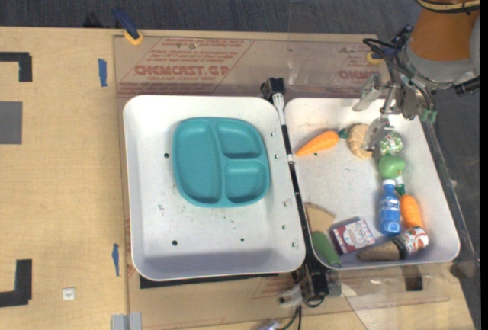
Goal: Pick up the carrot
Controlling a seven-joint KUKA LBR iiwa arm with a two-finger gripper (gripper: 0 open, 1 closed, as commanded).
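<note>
I'd move the jaws (379, 130) left over the small orange carrot with green top (317, 142), lying in the right shallow white bin (335, 191) near its left wall, aligning across its narrow width. The arm hangs over that bin's far-right corner; jaws' state I cannot tell.

From my remote seat, the only lettering I can make out is red print on the brown cardboard sheet (229, 62) lying under the two bins on the counter (53, 168). It seems to run upside down, with one large word in capitals and a smaller line by it, but I cannot read the letters with any confidence. More red print sits toward the sheet's right end, just as unclear. The dark red packet (352, 235) and the blue bottle (389, 208) carry labels too small to read.
</note>
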